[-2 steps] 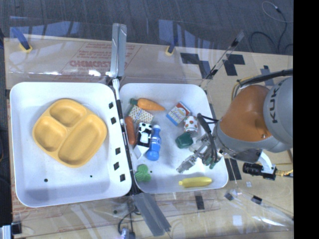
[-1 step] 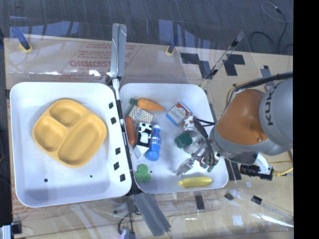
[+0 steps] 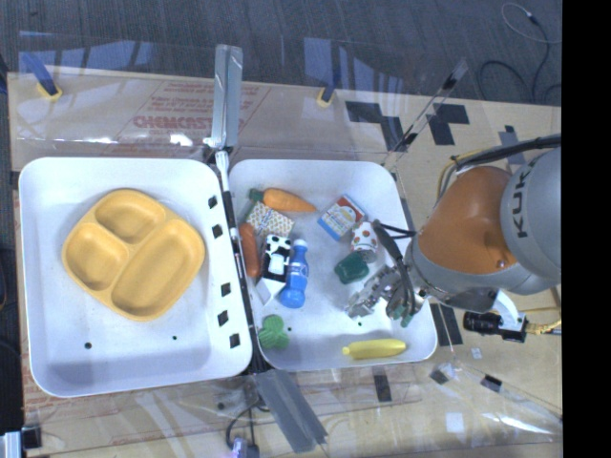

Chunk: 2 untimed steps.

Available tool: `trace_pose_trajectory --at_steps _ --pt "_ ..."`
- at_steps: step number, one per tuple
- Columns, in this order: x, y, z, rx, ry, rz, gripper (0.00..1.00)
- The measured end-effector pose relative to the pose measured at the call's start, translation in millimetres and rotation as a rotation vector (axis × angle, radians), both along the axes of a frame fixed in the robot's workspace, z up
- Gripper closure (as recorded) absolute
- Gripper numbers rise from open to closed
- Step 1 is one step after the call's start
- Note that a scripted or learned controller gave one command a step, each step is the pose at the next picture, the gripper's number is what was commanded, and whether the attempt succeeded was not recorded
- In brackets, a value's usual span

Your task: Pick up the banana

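Banana (image 3: 375, 349) is lying flat along the near edge of the right bin (image 3: 315, 172), toward its near-right corner, long axis roughly parallel to that edge, nothing on top of it. Gripper (image 3: 382, 294) hangs just above and beside it, further into the bin, near the right wall; can't tell whether the pincer is released or clenched, too much metal clutter at the tip, and nothing is visibly held. My read: approach step, grasp not yet made. Next move calls for shifting toward the near edge, coming down over the banana's middle and closing across its short width; the bin wall sits right beside it, so finger clearance on that side looks tight. Closest neighbour is the dark green block (image 3: 350, 267), close by the gripper, well clear of the banana. A small red-and-white item (image 3: 363, 236) and a blue-and-white box (image 3: 339, 219) sit further back. Mid-bin: blue bottle (image 3: 294, 275), black-and-white toy (image 3: 277, 254), a carrot (image 3: 286, 200) at the far side, a green piece (image 3: 274, 332) near the near-left corner. Left bin (image 3: 57, 351) carries a yellow divided plate (image 3: 134, 253), irrelevant here. Main risk I'd guess is the banana sliding against the wall.
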<state>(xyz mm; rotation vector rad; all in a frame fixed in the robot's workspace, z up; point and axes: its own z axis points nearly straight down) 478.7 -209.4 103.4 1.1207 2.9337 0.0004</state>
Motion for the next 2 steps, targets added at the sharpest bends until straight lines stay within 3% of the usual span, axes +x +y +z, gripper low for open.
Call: trace_pose_trajectory --at_steps 1,2 --pt "0 0 0 0.000 0.000 0.000 0.00" --pt "1 0 10 -0.001 -0.001 0.005 1.00"
